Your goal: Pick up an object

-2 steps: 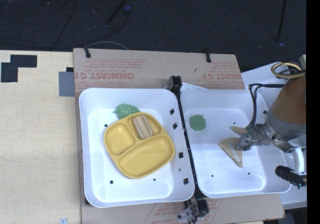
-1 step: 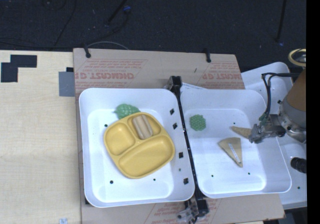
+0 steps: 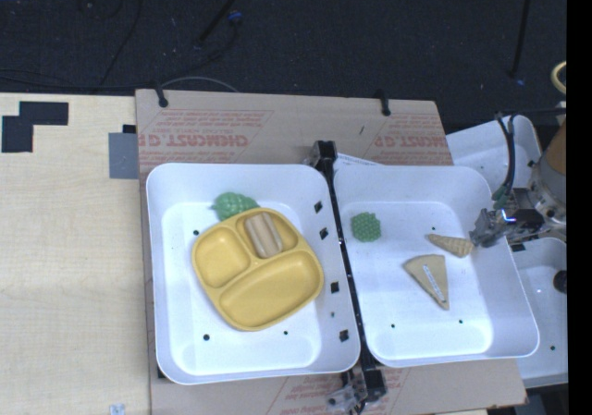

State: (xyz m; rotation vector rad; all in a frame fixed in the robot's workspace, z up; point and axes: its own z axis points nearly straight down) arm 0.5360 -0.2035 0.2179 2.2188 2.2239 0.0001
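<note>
Start at the left bin [image 3: 176,348]. A yellow tray [image 3: 257,267] with three sections lies near its middle, tipped at an angle. A small tan roll [image 3: 265,234] sits in the tray's top section. A green leafy toy [image 3: 235,205] peeks out from under the tray's top left edge. The tray looks stiff, smooth and wide, so it would likely be hard for you to pinch, except maybe at its thin rim. The roll looks small and light, and you could likely take it across its short sides.

Now the right bin [image 3: 407,353]. A round green bumpy ball [image 3: 365,226] lies near the bin's top left corner. It looks light, and it may roll if you nudge it, so come straight down on it.

A tan wedge [image 3: 431,278], like a slice of bread or cheese, lies near the middle of the bin. It lies flat and looks thin, so its edges may slip away. Try squeezing it across its narrow part.

A small tan cone [image 3: 451,244] lies near the right edge, just above the wedge and apart from it. It looks light and stiff. Its pointy end faces left and its wide end faces right. Grip it near the wide end, because the point may slide out.

The jaws [image 3: 487,232] are at the bin's right edge, just beside the cone's wide end. They are too dark and small to see well, so you cannot tell how they are set. Nothing can be seen held in them. The cone looks like your closest thing to pick.
</note>
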